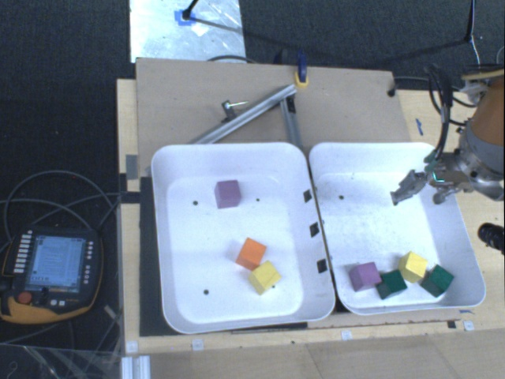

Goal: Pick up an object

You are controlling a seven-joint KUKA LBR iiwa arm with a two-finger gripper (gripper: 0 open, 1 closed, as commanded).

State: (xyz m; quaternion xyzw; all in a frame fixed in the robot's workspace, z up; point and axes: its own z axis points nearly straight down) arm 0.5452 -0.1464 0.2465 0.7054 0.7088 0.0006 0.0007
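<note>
My gripper [424, 190] hangs over the upper right part of the right bin [371, 160], open, with nothing between its fingers. Along that bin's front edge lie a purple cube [364, 275], a dark green cube [390, 283], a yellow cube [413, 266] and a green cube [437, 279], all well below the gripper in the view. The left bin [181, 164] holds a purple cube [227, 193] near its back, and an orange cube [251, 253] touching a yellow cube [265, 276] near its front.
A metal rod [245, 114] lies on the brown board behind the bins. A teach pendant [51, 273] with cables sits to the far left of the bench. Black clips [314, 229] mark the ridge between the two bins.
</note>
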